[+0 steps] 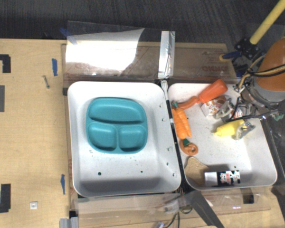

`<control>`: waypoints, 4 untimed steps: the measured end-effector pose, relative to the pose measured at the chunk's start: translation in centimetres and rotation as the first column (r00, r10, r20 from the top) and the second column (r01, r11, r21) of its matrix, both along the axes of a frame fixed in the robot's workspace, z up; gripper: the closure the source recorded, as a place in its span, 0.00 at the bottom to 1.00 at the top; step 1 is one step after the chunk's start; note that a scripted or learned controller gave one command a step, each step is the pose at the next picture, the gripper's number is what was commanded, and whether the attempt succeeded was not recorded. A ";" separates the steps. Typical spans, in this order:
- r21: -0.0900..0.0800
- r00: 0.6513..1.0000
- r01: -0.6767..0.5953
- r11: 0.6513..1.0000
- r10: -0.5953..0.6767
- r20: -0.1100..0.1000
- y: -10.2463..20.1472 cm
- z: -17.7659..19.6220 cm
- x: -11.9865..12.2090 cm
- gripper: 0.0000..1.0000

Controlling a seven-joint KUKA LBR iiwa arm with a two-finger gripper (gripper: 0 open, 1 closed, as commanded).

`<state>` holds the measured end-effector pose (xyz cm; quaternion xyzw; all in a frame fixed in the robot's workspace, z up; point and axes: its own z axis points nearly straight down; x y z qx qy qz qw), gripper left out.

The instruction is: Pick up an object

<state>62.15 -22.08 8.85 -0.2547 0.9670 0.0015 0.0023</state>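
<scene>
1. Over the right bin's (256,175) upper right part hangs the gripper (235,112), low among a tangle of wires and metal — how it stands on its target I cannot tell from this slanted view.
2. Just below the gripper lies a yellow object (228,128), small and rounded, touching or nearly touching the tool. It looks light and smooth, probably a plastic toy — likely slippery, so a hold across its narrow middle seems safest.
3. Up and to the left of the gripper sits an orange bottle-shaped piece (213,91), tilted, with a slim neck that would suit a pinch.
4. Farther left, against the bin's wall, an orange carrot-like toy (182,126) ends in a small ring (190,149); it looks soft and bendable.
5. Well below the gripper, near the front rim, a small black-and-white tube (222,177) lies on its side — stiff, apt to roll.
6. Beyond, the left bin (80,127) holds a teal divided tray (117,124).
</scene>
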 end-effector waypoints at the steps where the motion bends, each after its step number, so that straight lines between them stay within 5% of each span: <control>1: -0.004 0.993 0.118 0.993 -0.118 0.005 -0.2 0.0 -6.7 0.00; 2: -0.005 0.980 0.199 0.980 -0.199 0.000 1.6 0.0 0.5 0.00; 3: -0.001 0.979 0.202 0.979 -0.202 0.016 1.6 1.4 0.9 1.00; 4: 0.000 0.988 0.151 0.989 -0.151 0.015 9.6 13.2 5.0 1.00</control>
